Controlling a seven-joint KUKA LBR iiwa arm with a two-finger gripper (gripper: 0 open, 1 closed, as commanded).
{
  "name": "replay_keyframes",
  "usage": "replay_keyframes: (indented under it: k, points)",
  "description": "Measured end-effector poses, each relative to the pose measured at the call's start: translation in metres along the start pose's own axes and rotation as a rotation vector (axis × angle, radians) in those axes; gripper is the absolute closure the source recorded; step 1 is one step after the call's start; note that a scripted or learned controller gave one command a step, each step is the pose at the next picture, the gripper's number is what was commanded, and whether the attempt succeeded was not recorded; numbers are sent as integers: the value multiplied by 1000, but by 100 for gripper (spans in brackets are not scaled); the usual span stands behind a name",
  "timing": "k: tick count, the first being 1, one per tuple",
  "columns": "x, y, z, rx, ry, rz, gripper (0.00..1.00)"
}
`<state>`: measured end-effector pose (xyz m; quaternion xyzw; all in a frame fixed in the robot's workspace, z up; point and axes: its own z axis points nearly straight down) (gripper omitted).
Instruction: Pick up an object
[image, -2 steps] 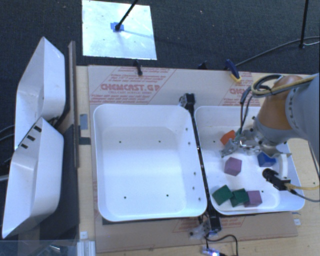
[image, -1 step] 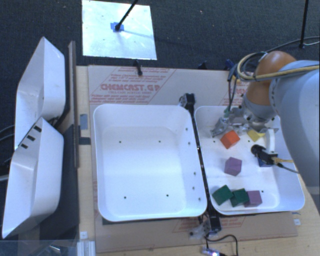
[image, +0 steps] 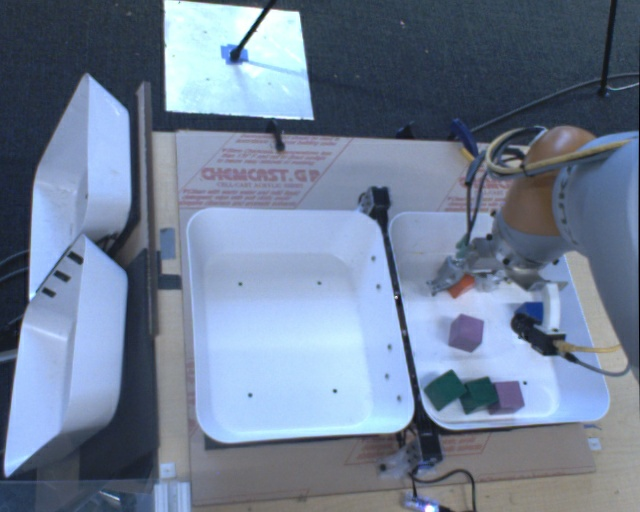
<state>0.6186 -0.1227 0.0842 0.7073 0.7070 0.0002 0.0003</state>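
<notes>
Orange piece: a small orange block (image: 461, 288) lies in the upper left part of the right bin (image: 580, 400), right at the tip of the tool (image: 450, 280).
Tool: low over the bin floor, pointing left; its metal tip touches or overlaps the orange block, but whether it is spread wide, narrow, or gripping the block cannot be told.
Purple cube: 1 purple cube (image: 466, 332) sits alone near the bin's middle, apart from the tool, with bare floor on all sides.
Front cluster: 2 green blocks (image: 445, 388) (image: 479, 394) and 1 purple block (image: 506, 396) are packed together against the near rim; the last 2 touch.
Blue piece: a blue block (image: 533, 312) is partly hidden by the arm's black fitting, toward the right wall.
Arm: the grey arm (image: 590, 200) with its orange band enters from the right, covering the bin's upper right corner.
Left bin: the left bin (image: 200, 330) shares a rim line with the right one; its floor is white with small dots.
Table: the table (image: 290, 165) shows a strip with red lettering behind both bins.
</notes>
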Motion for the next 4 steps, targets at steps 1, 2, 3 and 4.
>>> replay_keyframes:
  k: [1, 2, 3, 4]
  points:
    - [0, 1, -11, -2, 0, -2, 100]
    - [73, 1, -105, -9, 2, -7, 100]
    - [128, 38, -100, 0, 2, -5, 100]
    - [211, 15, -116, -1, 3, -8, 100]
